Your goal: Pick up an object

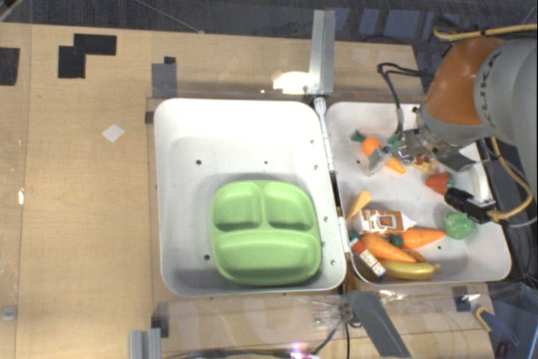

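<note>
Your pincer (402, 149) hangs low over the far part of the right bin (496, 269), right at two small orange carrot pieces (382, 155); whether it has closed on anything you cannot tell. Using the green divided tray (266, 233) in the left bin (181, 181) as landmark, every pickable toy lies to its right. They look like light, stiff, smooth plastic, likely to slip, so take one across its narrow middle. Nearest the tray you can count one yellow banana (409, 270), two larger carrots (403, 244), and one small carton (382, 221); farther right sit one red piece (437, 181) and one green piece (459, 224).
</note>
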{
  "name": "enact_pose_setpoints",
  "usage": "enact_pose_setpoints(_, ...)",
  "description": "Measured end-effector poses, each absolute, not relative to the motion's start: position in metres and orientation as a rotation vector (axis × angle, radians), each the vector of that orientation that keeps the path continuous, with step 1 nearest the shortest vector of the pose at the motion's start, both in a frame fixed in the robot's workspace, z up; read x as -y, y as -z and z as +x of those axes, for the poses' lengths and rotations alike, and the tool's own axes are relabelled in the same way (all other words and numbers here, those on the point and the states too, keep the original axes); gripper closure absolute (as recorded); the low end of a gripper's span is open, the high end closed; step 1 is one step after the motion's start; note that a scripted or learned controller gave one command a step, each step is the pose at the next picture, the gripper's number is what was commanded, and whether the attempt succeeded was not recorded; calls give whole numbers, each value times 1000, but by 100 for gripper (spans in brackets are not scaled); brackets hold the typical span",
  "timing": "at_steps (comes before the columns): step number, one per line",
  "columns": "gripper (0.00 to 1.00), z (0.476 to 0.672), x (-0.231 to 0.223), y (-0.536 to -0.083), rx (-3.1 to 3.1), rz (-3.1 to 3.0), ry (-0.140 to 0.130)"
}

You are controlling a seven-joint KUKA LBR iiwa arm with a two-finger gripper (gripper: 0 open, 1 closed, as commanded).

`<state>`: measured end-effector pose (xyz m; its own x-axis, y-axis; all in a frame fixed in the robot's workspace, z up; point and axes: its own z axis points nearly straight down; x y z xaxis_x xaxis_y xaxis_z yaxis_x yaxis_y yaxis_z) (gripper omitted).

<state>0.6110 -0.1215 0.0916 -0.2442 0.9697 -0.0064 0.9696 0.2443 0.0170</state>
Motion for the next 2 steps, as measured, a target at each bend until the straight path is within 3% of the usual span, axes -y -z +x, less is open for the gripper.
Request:
enact_pose_setpoints(1, 0, 647, 118, -90, -2330, 2092, -11)
enact_pose_setpoints(2, 100, 650, 116, -104, -2335, 2077, -18)
